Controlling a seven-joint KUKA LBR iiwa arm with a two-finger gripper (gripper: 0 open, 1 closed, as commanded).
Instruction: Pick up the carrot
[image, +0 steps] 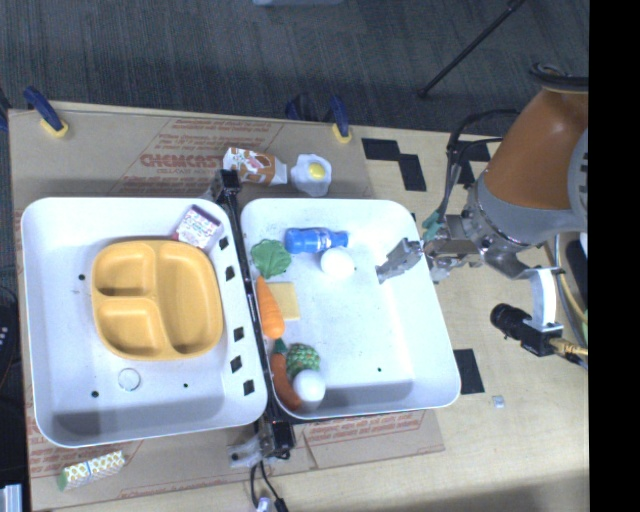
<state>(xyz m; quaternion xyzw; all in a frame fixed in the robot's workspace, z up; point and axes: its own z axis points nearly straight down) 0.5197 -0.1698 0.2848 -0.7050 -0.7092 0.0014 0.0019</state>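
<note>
I judge this the approach step; my arm (530, 170) sits over the right bin's (425, 330) right rim, gripper (400, 258) just inside it, jaws slightly apart with nothing between them; the carrot (270, 310) lies along the left wall, so next I must cross the bin.

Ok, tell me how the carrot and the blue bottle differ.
The carrot is orange and tapers to a point; the blue bottle is blue and blunt-ended. The carrot lies along the right bin's left wall, running near to far; the bottle lies crosswise nearer the far wall. The carrot touches a yellow cheese slice; the bottle sits beside a white egg. Both lie flat in the same bin.
</note>
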